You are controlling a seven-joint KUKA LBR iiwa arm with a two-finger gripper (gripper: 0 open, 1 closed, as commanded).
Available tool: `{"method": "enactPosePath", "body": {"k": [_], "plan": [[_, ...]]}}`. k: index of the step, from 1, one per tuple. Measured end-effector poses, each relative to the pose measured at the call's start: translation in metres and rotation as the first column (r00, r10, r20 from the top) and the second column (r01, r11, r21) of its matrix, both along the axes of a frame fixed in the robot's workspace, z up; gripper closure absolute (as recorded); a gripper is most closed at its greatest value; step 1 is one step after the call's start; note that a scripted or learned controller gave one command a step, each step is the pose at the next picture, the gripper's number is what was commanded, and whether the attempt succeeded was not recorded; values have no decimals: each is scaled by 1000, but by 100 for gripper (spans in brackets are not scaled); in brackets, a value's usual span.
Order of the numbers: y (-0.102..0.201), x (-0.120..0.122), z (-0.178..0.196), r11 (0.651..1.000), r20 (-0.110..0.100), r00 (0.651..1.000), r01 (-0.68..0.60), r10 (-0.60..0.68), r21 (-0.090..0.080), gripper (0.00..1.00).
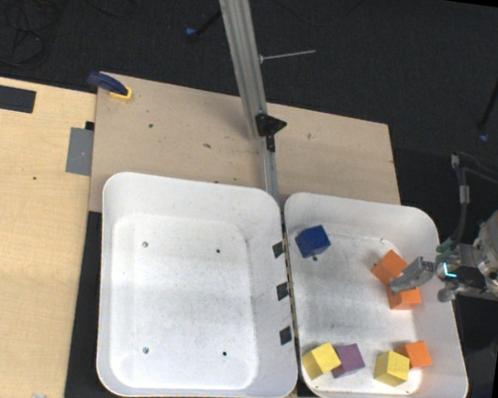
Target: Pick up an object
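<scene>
Orange blocks sit in the right bin, and the gripper is right among them. It reaches in from the right edge, a grey finger slanting down between an upper orange block and a lower orange block. Both are small foam-like cubes with matte faces — the upper one tilted on a corner, the lower one lying flatter and partly covered by the finger. Whether the gripper is open, closed or clamped on either block cannot be told; the tips are hidden against the orange.

Elsewhere in the same bin a blue cube stands near the far left corner, well apart from the gripper. Along the near edge lie a yellow cube touching a purple cube, and further right a second yellow cube just beside a small orange cube.

The left bin lies beside it on the desk, the two joined by black clips — three along the shared rim. A metal rail slants up from behind the bins.
</scene>
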State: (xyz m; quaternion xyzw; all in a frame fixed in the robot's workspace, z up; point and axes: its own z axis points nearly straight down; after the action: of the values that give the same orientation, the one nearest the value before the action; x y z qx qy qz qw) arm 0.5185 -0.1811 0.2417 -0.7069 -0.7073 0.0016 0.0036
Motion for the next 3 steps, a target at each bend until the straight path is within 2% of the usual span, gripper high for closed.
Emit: {"method": "enactPosePath", "body": {"k": [1,2,3], "plan": [[-1,1,2,1000,5,1000,2,-2,-1,0],[4,-3,-42,1000,-1,1000,0,0,0,0],[9,-6,-106,1000,-2,1000,1,-1,1,0]]}}
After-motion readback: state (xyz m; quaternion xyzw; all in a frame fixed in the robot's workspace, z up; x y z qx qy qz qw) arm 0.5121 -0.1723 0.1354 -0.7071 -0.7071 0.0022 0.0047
